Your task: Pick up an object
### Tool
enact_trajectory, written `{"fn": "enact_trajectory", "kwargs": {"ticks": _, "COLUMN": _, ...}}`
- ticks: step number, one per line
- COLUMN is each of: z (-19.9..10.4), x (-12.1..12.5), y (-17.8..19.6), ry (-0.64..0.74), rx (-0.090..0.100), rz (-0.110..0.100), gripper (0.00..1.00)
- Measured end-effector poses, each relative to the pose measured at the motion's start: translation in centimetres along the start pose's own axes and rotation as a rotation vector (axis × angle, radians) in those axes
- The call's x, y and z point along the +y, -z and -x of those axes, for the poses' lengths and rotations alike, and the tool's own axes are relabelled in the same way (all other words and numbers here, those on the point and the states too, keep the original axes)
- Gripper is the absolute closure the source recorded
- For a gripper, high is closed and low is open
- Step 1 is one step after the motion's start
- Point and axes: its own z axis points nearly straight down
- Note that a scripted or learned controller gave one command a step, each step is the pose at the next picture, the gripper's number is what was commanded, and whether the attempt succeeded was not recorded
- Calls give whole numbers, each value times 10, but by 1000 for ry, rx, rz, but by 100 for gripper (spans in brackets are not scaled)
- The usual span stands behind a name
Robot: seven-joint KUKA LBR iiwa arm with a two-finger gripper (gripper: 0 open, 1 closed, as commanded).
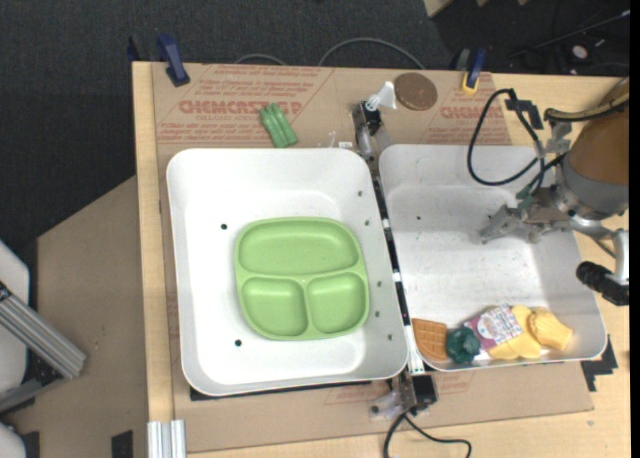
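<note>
The cardboard-covered worktop (pixel 300 96) is seen carrying two shallow white plastic bins side by side, and the left bin (pixel 200 246) is occupied by a pale green three-compartment plastic tray (pixel 300 276) lying flat near its middle. The right bin (pixel 450 266) is mostly bare across its floor, with the candidates for picking bunched along its near edge: a tan waffle-patterned wedge (pixel 429 338), a dark teal lumpy toy (pixel 462 346) touching it, a pink-and-white printed packet (pixel 497 326) beside that, and yellow-orange toy pieces (pixel 540 334) at the right end. The grey arm with its orange band is reached in from the right, and the tool (pixel 497 224) is held over the upper part of the right bin, well apart from the cluster; whether it is open or closed cannot be told from this slanted view, and nothing is seen held in it. The approach is judged to be barely begun. For a clean pick, an item at the edge of the pile, such as the wedge or the yellow pieces, is best favoured, so that neighbours are not jammed against the bin's wall. Outside the bins, a small green ridged object (pixel 279 126) is lying on the worktop.
</note>
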Motion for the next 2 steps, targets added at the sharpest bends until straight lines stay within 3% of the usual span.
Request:
{"fn": "enact_trajectory", "kwargs": {"ticks": 1, "z": 3, "x": -1, "y": 67, "ry": -2, "rx": -9, "rz": 9, "gripper": 0}}
{"fn": "enact_trajectory", "kwargs": {"ticks": 2, "z": -1, "x": -8, "y": -3, "ry": 0, "rx": 4, "rz": -4, "gripper": 0}}
